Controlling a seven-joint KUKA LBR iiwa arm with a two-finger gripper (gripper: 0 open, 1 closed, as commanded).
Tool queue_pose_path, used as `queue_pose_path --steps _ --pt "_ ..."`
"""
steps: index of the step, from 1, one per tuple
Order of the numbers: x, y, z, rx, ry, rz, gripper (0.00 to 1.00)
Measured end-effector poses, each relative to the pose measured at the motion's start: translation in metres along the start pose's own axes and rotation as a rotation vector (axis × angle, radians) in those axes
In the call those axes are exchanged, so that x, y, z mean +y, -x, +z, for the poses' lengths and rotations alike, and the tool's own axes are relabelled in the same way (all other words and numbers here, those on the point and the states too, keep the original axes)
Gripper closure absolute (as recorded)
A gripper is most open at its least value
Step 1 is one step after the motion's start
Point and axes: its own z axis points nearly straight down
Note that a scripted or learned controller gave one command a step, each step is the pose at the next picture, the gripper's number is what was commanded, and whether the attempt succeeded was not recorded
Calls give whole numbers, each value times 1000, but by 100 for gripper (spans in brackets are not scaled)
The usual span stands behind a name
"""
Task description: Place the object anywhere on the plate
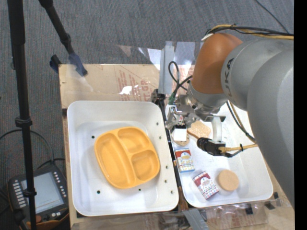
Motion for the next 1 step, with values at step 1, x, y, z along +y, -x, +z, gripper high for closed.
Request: queue_pose_path --steps 1 --pt "-37 -72 0 -1 -2 -233 100"
